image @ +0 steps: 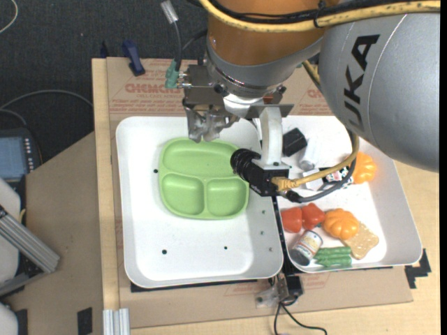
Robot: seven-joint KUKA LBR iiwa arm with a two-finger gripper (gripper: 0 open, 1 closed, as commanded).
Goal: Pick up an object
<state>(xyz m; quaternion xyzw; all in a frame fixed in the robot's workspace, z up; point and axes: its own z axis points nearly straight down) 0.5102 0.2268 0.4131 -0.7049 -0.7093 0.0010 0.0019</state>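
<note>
Your arm (307, 40) comes in from the right and fills the top of the camera view, its orange band sitting over the back of the bench and the grey wrist pointing down toward the far edge of the left bin (140, 257). The gripper (207, 130) hangs at the far rim of the green divided plate (202, 180), its metal fingers just over or touching that rim; you cannot tell from this angle whether they are apart or closed, and nothing shows between them. A black fitting with a yellow cable (314, 176) hangs off the wrist and crosses the wall between the two bins. In the left bin the green plate lies flat toward the back, three compartments facing up, with bare white floor in front of it. In the right bin (405, 222) you have a cluster of small things toward the near side: a red pepper-like piece (302, 218), an orange pumpkin-like piece (341, 222) just beside it, a small can (307, 243) lying in front, a green pod-shaped piece (332, 258) at the near wall, and a tan cracker-like piece (363, 241) touching the orange one. Further back, a black block (293, 142) sits near the arm and an orange object (363, 167) lies partly behind the cable.
</note>
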